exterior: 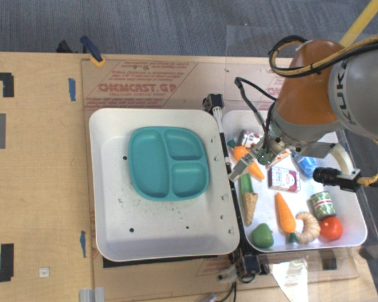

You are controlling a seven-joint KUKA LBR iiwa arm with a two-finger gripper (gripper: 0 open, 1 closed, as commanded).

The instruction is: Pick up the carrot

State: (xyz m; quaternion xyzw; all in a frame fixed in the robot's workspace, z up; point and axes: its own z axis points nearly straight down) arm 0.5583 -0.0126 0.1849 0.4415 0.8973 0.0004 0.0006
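Note:
The carrot [285, 211], long and orange with a green stub at its near end, lies in the right bin [355, 201], pointing toward the front. My gripper [259, 163] hangs low over the bin's far left part, up and to the left of the carrot and apart from it. It stands open, one grey finger [241, 168] reaching toward the bin's left wall. A small orange piece [256, 171] lies between the fingers; I cannot tell what it is or whether they touch it. A second orange bit [240, 153] sits just beyond.
The left bin [107, 187] holds a teal divided plate [169, 163]. Around the carrot lie a cone [249, 204], a green pepper [262, 234], a beige curled piece [308, 226], a tomato [331, 228], a green can [322, 204] and a pink packet [283, 179].

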